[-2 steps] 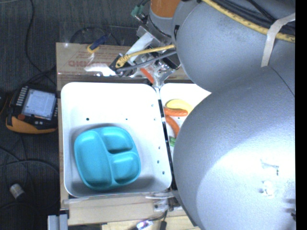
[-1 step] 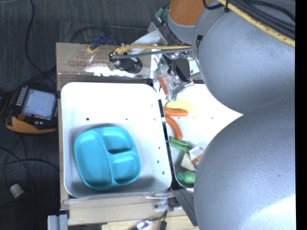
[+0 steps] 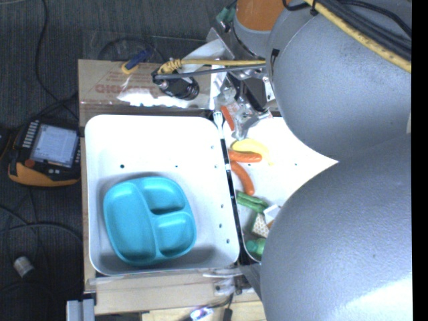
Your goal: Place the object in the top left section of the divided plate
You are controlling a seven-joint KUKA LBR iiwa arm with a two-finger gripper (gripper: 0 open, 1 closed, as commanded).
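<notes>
There are two white bins (image 3: 100,139). One blue plate (image 3: 148,219) sits in the left bin. Right of the plate lie two orange things (image 3: 245,156), one yellow thing (image 3: 253,146) and two green things (image 3: 249,201).

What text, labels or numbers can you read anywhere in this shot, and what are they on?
Nothing reads cleanly.
Red lettering on the cardboard sheet behind the left bin: present, too blurred to read.
Screen of the handheld pendant on the floor: lit, content too small to read.
Blue divided plate, gripper, and the food items in the right bin: no markings visible.
</notes>
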